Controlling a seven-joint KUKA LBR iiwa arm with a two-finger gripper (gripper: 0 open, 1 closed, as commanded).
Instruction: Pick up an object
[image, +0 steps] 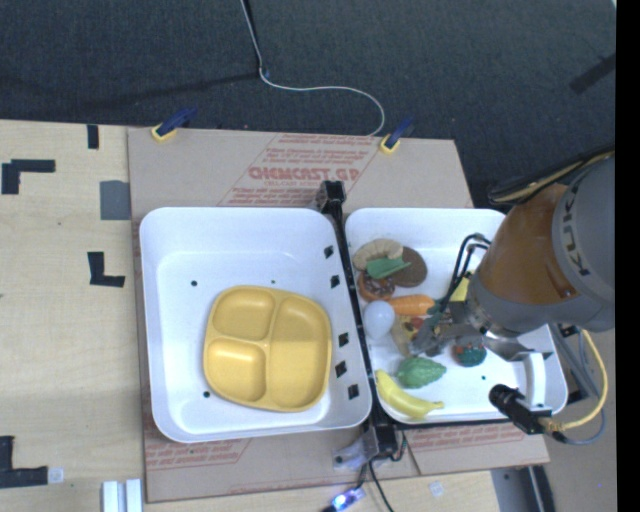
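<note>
The right bin (500, 222) holds several toy foods: a brown round piece with a green leaf (390, 266), an orange carrot (411, 305), a white egg (378, 319), a green leafy piece (420, 372), a yellow banana (405, 399) and a teal round piece (468, 353). My gripper (436, 333) is low in this bin, among the carrot, the green leafy piece and the teal piece. The wrist hides its fingertips. A yellow divided plate (268, 347) lies in the left bin (180, 240).
The grey and orange arm (545, 260) covers the right bin's right side. A black divider (343, 290) runs between the bins. A white cable (300, 85) crosses the dark floor behind the cardboard sheet (290, 165).
</note>
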